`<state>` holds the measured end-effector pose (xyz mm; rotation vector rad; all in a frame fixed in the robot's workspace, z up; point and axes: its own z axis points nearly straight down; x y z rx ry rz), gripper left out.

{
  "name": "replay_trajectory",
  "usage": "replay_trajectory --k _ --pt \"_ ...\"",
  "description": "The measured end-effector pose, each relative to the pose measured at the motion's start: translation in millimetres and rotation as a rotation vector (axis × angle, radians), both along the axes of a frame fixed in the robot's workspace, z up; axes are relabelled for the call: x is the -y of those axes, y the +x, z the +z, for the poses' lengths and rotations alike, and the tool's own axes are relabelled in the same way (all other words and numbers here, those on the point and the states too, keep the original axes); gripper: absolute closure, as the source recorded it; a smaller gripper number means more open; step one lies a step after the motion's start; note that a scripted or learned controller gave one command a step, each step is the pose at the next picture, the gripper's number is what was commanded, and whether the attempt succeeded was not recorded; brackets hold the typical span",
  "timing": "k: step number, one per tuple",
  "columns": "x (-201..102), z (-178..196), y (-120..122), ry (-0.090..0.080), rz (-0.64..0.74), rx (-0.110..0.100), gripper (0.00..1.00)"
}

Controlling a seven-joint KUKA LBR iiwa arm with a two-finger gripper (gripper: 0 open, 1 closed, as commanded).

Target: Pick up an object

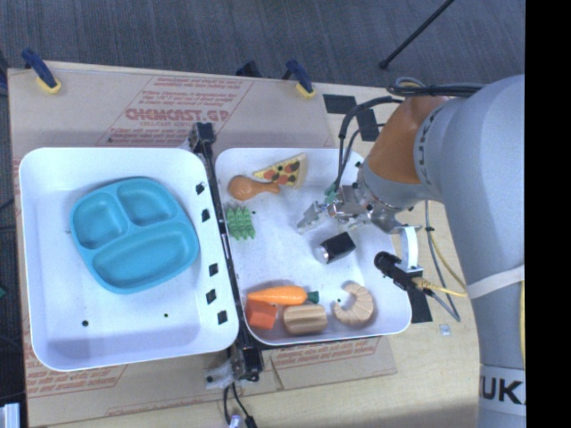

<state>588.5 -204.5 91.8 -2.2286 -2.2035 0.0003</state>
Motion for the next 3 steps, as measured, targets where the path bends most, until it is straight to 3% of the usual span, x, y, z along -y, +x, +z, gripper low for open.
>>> replay_trajectory --k 1,2,3 --pt "-43.2 0.0 -89.2 -0.002 0.112 0.002 0.00" --pt "-42.4 10.3 -88.3 -0.003 0.115 0.002 1.00" --pt "-89.7 91.6 -78.4 -0.005 -0.090 0.002 1.00"
